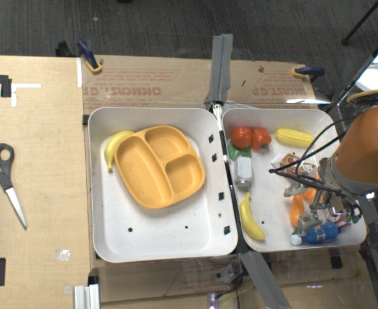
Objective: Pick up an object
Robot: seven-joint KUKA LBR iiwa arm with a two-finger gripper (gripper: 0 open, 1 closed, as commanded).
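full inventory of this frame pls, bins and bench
bins: 2, white, side by side on bench
divided plate: 1, orange-yellow, left bin
bananas: 2, yellow, one under plate's left edge, one right bin front-left
tomatoes: 2, red, right bin back
corn: 1, yellow, right bin back
carrot: 1, orange, right bin
bottle: 1, blue, right bin front
scissors: 1, grey, bench left
clamps: 2, blue, back edge
gripper: 1, over right bin
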